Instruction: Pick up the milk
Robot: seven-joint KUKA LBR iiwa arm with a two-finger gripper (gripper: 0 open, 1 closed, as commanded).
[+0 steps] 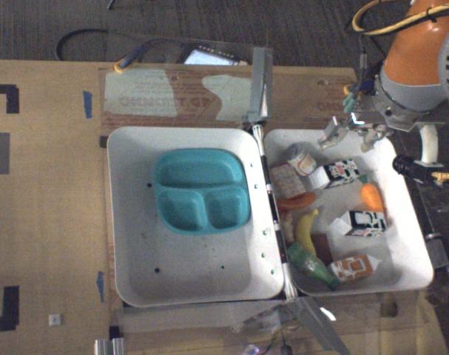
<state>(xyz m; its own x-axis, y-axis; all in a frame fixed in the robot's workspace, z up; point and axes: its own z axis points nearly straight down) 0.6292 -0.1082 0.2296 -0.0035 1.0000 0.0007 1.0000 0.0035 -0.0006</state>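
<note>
Now the pincer (353,132) hovers open over the right bin (413,261) at its twelve o'clock rim, nothing between its fingers. Just at its six o'clock lies a milk carton (341,172); a second carton (367,223) sits lower, beside a carrot (372,197). Over at nine o'clock, the left bin (128,220) carries a teal tray (202,191).

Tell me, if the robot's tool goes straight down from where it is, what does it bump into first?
Probably the small milk carton at the top of the right bin, just below the tool. It could also land on bare bin floor beside it; one slanted view leaves depth unclear.
</note>
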